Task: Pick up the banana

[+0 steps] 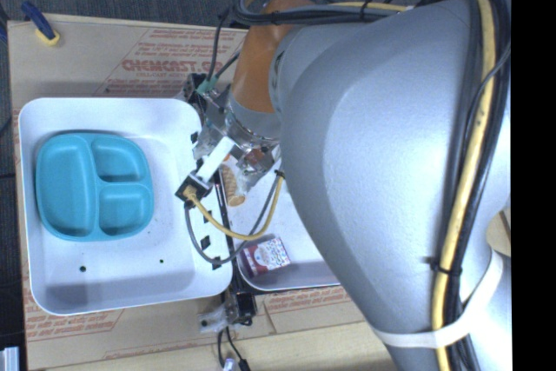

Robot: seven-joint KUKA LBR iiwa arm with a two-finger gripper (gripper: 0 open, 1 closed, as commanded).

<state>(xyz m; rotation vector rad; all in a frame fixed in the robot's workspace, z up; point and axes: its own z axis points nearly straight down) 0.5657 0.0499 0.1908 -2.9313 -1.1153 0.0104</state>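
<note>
A large grey robot arm covers the right bin. A blue divided plate sits in the left bin. The gripper hangs over the bins' shared edge.

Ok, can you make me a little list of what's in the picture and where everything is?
left bin: holds a blue divided plate
right bin: mostly hidden under the arm
arm: grey with an orange band, reaching in from the right over the right bin
gripper: low over the near edge of the right bin, fingers hard to make out
red and white packet: lying in the right bin
yellow cable: loops below the gripper
banana: cannot tell where it is
</note>
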